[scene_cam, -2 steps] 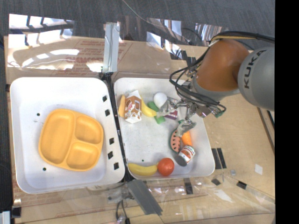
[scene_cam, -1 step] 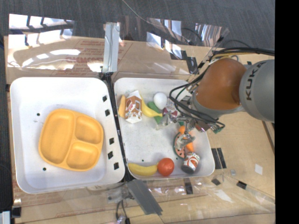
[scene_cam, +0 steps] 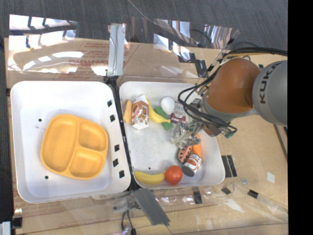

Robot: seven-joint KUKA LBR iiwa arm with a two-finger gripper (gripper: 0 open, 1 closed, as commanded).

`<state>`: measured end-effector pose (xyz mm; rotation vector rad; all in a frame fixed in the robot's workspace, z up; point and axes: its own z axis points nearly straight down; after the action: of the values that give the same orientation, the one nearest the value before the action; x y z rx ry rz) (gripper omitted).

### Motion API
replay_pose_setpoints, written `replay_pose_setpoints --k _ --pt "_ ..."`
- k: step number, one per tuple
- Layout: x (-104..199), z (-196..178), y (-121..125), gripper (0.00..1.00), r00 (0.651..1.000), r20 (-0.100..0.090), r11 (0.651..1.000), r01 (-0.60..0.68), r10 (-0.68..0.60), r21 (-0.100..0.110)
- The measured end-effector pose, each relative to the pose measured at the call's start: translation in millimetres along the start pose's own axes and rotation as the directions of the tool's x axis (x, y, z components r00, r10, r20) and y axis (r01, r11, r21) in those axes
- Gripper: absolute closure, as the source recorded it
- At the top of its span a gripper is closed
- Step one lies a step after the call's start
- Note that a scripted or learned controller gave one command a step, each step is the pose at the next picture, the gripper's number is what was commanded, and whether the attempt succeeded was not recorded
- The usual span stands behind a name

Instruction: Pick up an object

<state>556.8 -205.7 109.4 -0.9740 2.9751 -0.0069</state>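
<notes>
White bins sit side by side on the table: the left bin (scene_cam: 22,131) holds a yellow divided tray (scene_cam: 73,145), the right bin (scene_cam: 146,151) a scatter of play food. Over its right half hangs the arm (scene_cam: 234,89), its jaws low among the items near a slice of watermelon (scene_cam: 184,154); whether they are open or closed I cannot tell. Along the near wall lie a banana (scene_cam: 149,177), a tomato (scene_cam: 173,175) and a small can (scene_cam: 192,164). A white egg (scene_cam: 167,104) rests toward the far wall.
</notes>
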Motion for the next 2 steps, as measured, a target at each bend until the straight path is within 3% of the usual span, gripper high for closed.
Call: replay_pose_setpoints --k 1,2 --pt "-75 -159 -9 1.00 0.992 -0.001 0.992 -0.124 0.124 0.002" --pt "-145 -116 25 1.00 0.935 -0.012 0.935 -0.354 0.354 -0.005"
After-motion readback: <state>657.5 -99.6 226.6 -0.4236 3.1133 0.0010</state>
